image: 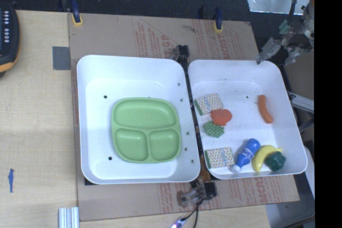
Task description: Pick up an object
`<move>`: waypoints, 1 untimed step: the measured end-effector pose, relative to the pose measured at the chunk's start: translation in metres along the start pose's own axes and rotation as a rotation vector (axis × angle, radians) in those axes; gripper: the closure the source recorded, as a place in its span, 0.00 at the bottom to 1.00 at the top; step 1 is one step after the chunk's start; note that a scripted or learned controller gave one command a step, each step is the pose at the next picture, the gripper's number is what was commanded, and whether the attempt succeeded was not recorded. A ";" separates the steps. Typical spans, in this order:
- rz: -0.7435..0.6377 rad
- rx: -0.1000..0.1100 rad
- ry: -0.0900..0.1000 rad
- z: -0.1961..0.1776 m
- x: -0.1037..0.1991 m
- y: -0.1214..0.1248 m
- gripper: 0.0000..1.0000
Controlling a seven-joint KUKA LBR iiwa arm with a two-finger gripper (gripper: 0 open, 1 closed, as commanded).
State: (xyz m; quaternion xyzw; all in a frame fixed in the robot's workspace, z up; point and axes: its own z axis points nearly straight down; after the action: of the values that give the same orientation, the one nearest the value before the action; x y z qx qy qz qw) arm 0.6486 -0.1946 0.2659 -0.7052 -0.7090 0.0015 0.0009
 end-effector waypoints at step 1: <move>-0.001 0.002 0.001 0.083 0.096 0.008 0.00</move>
State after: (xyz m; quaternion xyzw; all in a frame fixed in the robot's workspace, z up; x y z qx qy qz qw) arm 0.6561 -0.0986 0.1825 -0.7048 -0.7094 0.0017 0.0020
